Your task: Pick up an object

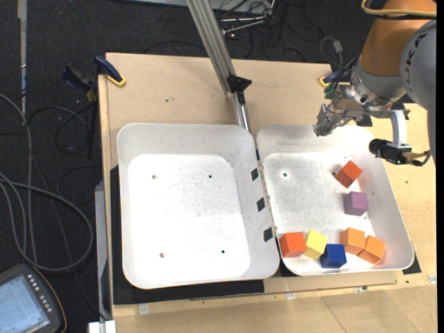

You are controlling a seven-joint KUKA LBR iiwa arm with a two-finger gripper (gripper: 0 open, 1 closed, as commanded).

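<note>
My gripper [327,125] hangs above the far edge of the right bin [305,186], up and to the left of an orange cube [348,173]. Nothing shows between its fingers. Below that cube lies a purple cube [356,202]. Along the bin's near edge sit an orange block [293,243], a yellow block [316,244], a blue block [334,255] and two more orange blocks [364,244].
The left bin [184,203] lies beside the right one, with black clips along their shared edge. A slanted metal pole [211,33] crosses the back of the bench. Clamps sit at the bench's far corners.
</note>
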